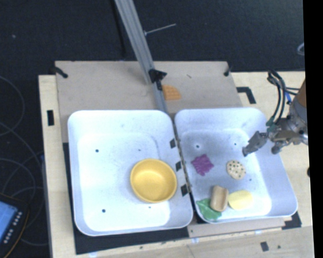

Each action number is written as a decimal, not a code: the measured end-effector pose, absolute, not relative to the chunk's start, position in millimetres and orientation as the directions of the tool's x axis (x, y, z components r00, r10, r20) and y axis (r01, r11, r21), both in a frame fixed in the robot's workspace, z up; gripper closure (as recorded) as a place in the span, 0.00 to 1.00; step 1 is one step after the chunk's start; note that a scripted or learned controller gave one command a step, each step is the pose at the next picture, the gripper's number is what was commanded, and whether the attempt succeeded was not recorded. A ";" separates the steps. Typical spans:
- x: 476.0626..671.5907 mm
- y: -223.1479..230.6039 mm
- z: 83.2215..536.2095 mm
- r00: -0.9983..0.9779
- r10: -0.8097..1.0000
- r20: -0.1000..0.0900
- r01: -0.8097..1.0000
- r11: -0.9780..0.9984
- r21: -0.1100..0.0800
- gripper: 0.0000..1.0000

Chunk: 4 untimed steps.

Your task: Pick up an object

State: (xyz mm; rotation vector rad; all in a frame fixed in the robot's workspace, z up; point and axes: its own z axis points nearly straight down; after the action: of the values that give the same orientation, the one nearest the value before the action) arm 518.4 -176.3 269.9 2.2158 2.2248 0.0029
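White bins: two are sitting side by side; I am hanging over the right bin (257, 121), near its far right wall.
My pincer (264, 141): fingers are standing apart, clamping nothing.
Step in hand: I am judging this as the approach, with no object lifted yet.
Nearest candidate: a speckled cookie (236, 169) is lying just below and left of my pincer.
Next move: I am needing to shift left and descend, straddling the cookie.
Other items: a purple piece (202, 164) is lying farther left; a yellow lump (240, 200), tan cylinder (218, 197) and green scrap (206, 209) are crowding together below, touching.
Far left: a yellow bowl (153, 180) is occupying the left bin (92, 134).
Obstruction: the bin wall beside me is limiting my clearance.
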 end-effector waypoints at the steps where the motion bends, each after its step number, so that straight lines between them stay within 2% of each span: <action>1: 518.4 -176.5 270.0 -0.003 1.000 0.000 1.000 0.003 0.003 0.00; 3: 516.5 -183.8 145.5 0.001 1.000 -0.001 1.000 -0.001 -0.005 0.00; 4: 517.1 -185.5 100.1 0.002 1.000 -0.003 1.000 -0.002 0.002 0.00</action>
State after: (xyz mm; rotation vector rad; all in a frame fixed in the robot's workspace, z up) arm 517.1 -185.5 100.1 2.2206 2.2167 -0.0014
